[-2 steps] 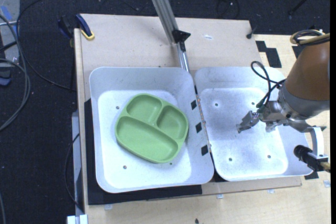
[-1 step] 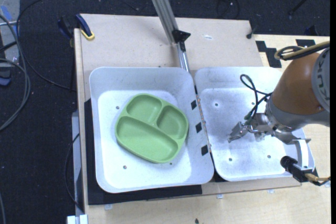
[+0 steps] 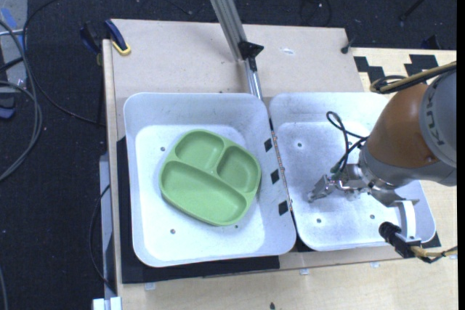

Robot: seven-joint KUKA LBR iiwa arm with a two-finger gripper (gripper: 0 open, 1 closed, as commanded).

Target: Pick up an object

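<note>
Nearest the bench's front edge, my two-finger metal pincer (image 3: 317,194) hangs low over the floor of the shallow white right-hand bin (image 3: 305,149), tips aimed left toward the divide; whether they stand apart or together I cannot tell, and I see nothing between them. The green three-compartment plastic plate (image 3: 210,176) lies flat in the shallow white left-hand bin (image 3: 145,156), well to the left of my pincer across both rims, its long axis slanting from upper left to lower right. My grey arm with its orange band (image 3: 399,131) reaches in from the right, bent down over the right bin, so I judge the coming move is a leftward carry.
</note>
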